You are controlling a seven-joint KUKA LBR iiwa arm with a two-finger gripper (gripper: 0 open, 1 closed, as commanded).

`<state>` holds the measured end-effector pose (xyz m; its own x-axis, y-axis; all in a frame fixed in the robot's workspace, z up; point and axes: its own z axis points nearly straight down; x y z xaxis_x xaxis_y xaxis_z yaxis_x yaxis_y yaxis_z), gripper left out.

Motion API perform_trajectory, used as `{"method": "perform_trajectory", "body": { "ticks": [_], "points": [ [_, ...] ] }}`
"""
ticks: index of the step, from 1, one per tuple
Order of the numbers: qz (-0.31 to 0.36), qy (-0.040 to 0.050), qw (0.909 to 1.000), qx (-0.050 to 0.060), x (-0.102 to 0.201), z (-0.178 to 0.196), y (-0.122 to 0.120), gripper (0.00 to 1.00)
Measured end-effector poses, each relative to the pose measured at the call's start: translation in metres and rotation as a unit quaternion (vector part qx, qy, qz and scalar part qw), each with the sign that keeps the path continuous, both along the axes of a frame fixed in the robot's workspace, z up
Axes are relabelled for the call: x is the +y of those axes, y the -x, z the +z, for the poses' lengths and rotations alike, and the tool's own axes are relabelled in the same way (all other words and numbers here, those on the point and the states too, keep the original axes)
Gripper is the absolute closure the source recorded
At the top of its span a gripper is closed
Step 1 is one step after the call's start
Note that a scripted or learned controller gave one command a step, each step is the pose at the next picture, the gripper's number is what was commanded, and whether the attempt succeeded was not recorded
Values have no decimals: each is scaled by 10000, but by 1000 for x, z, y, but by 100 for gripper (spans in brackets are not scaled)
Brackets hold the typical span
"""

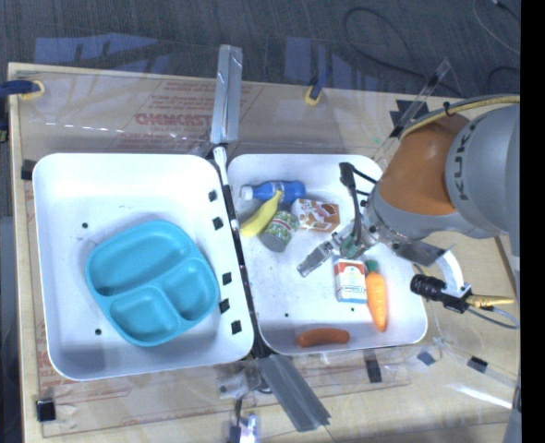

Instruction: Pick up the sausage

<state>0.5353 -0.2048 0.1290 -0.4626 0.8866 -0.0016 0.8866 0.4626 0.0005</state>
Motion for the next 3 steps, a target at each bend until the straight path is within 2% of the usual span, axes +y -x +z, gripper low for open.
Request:
{"method": "perform_trajectory", "body": {
  "ticks": [1,2,3],
  "points": [
    [183,-10,9998,18,-5,-1,35,0],
    [513,-9,9987,11,-5,-31,58,0],
    [831,-17,9965,20,-4,-36,58,0]
  ]
}}
